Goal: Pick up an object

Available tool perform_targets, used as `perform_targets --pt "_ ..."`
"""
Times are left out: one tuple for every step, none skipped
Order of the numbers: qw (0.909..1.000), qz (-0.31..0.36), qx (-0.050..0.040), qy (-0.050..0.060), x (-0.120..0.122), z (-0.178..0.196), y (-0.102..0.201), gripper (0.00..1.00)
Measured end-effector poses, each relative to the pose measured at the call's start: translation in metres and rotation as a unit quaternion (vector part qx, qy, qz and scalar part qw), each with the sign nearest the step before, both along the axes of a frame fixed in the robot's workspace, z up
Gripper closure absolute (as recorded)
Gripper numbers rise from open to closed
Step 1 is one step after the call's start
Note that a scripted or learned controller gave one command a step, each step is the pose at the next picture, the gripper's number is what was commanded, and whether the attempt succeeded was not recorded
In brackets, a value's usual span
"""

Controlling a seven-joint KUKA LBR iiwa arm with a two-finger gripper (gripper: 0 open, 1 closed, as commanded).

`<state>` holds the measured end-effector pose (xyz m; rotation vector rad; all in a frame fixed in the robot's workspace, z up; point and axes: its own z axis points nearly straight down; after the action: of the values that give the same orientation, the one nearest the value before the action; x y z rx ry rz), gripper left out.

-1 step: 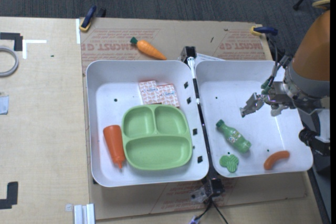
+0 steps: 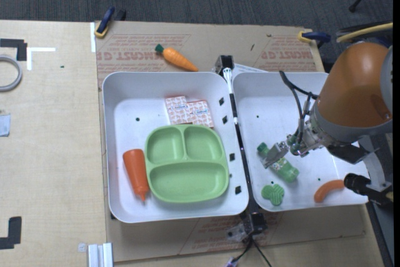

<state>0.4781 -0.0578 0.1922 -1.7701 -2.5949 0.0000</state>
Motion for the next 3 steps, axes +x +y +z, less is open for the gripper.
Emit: perform_targets --pt "0.9781 -0.208 0.0001 0.0 0.029 -0.088 -0.042 0.0" --pt "0.9913 -0.131 0.0 0.0 0.0 -0.1 -0.038 0.0" --pt "0.9912 -0.133 0.0 -0.001 0.001 -0.09 -0.038 1.0"
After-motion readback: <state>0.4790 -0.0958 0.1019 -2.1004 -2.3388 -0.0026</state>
